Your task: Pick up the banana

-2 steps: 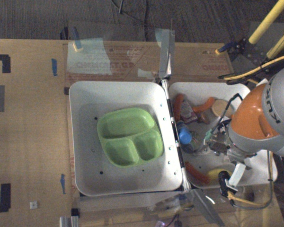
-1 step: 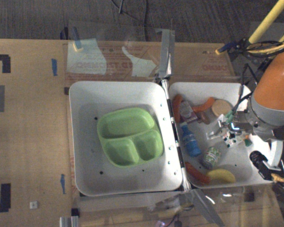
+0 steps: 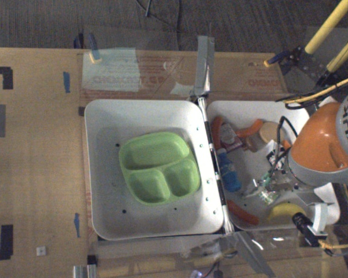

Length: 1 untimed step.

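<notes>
One banana (image 3: 284, 211) lies at the right bin's (image 3: 243, 110) near edge, beside the gripper (image 3: 267, 185), whose claw state I can't tell; judging approach step, next move: shift toward that edge, descend, close on it.

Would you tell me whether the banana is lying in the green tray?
No, the banana lies in the right bin, while the green tray sits in the left bin.

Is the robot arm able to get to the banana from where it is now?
Probably yes. The banana lies in the right bin with its top uncovered, just below the gripper. The arm already hangs over that bin. A red sausage-like item lies close beside it, which might crowd the grasp.
</notes>
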Each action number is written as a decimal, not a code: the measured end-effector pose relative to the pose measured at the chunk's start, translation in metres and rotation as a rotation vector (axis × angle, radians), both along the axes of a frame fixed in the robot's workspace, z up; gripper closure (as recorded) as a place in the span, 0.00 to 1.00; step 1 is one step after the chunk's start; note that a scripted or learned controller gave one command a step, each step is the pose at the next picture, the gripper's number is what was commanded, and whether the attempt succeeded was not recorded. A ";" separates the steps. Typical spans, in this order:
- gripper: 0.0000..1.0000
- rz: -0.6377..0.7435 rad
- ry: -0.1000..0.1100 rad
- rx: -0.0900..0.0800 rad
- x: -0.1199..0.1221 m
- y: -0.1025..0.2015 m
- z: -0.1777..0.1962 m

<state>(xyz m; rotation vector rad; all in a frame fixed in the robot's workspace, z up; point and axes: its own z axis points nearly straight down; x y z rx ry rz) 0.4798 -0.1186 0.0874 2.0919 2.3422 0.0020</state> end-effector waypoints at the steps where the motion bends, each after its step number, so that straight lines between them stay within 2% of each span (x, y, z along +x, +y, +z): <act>1: 0.00 0.208 -0.003 0.000 0.001 -0.017 -0.001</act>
